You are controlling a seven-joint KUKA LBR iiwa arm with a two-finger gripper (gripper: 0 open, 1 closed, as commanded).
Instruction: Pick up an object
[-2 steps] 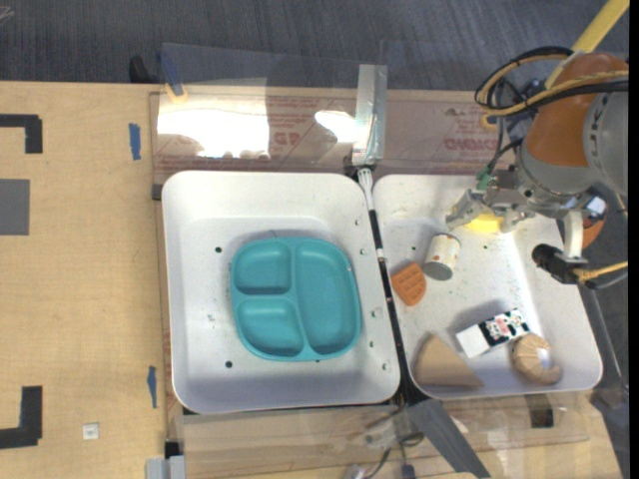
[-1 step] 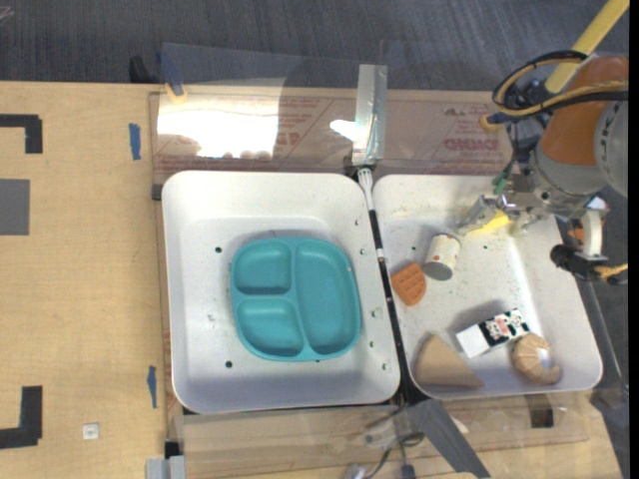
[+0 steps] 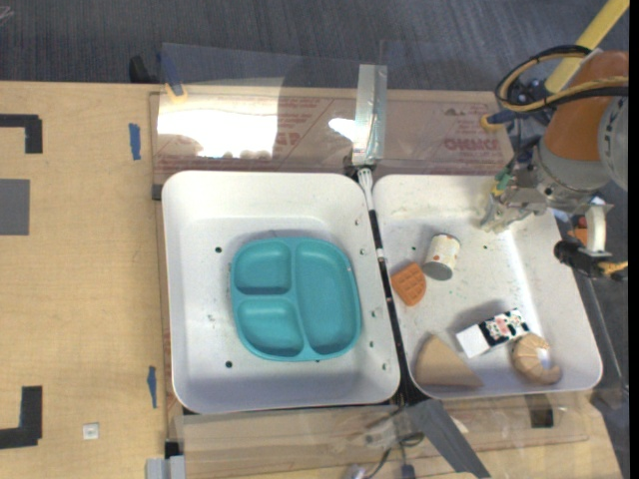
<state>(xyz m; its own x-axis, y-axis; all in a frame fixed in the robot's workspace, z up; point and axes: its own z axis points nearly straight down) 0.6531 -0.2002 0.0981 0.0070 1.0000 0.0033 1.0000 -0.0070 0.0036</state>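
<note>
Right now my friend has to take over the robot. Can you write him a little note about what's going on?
Pincer: over the far right part of the right bin, nothing seen in it; I can't tell if it's open or shut.
Right bin holds a small white cup, an orange piece, a tan cone, a black-and-white block and a brownish ball.
Left bin holds a teal divided tray.
Done: nothing picked up yet.
Left: grab one object and lift it.

I see the pincer (image 3: 496, 211) at the right bin's (image 3: 589, 352) upper right corner; a teal tray (image 3: 297, 298) sits in the left bin (image 3: 190, 267).
</note>
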